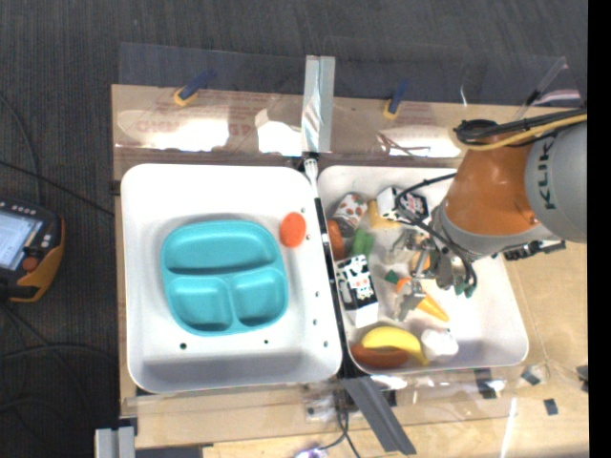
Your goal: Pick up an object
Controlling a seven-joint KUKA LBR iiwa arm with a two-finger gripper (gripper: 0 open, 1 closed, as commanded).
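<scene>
My gripper reaches down into the right bin, in among a pile of small toys. Right beside it lies an orange carrot-like piece, and a small orange and green bit sits at its left. Whether either touches the gripper is unclear. A yellow banana rests on a brown item at the bin's front, next to a white piece. A black-and-white patterned block and a green piece lie by the bin's left wall.
The left bin holds a teal divided plate and an orange ball near its right wall. More toys crowd the right bin's back left corner. A handheld controller lies at far left, off the bench.
</scene>
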